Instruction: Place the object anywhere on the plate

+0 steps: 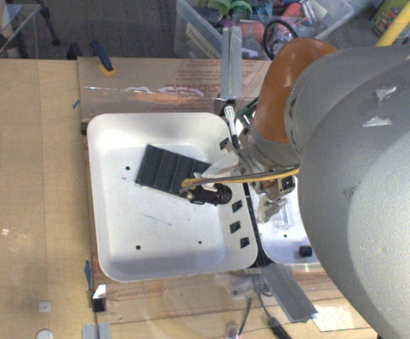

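Note:
A dark grey flat slab with ribs lies tilted in the upper middle of the left bin. My gripper hangs over the left edge of the right bin, just right of the divide between the bins and well to the right of the slab. The big grey arm with its orange band covers most of the right bin. A small black thing lies on the visible strip of the right bin's floor, below the gripper.
A clear tub of coloured toys stands behind the bins. A metal post rises at the back between the bins. Wooden bench spreads to the left.

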Robot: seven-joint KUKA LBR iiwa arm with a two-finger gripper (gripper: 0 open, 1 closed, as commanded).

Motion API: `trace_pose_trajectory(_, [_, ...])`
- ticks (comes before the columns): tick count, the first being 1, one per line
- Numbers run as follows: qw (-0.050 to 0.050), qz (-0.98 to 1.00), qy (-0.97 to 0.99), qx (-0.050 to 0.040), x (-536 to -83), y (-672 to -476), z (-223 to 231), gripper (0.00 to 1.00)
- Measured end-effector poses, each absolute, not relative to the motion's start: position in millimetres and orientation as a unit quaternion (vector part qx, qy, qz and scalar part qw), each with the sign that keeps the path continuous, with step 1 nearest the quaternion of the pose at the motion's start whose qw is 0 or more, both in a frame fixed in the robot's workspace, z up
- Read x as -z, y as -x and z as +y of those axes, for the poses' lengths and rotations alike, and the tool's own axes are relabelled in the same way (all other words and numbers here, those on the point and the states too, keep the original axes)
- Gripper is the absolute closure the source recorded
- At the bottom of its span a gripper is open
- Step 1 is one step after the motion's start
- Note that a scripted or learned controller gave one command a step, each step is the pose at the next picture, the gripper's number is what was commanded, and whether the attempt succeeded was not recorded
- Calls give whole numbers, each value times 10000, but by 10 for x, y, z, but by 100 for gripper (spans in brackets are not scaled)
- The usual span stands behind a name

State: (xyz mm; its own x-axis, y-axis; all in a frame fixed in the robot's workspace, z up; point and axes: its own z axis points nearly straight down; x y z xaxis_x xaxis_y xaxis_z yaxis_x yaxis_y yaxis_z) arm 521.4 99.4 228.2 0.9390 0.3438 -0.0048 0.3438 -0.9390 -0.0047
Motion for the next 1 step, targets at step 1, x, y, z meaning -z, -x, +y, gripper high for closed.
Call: trace_pose_trajectory(1, [19, -1746, 9846, -28, -2282, -5214, 994, 0])
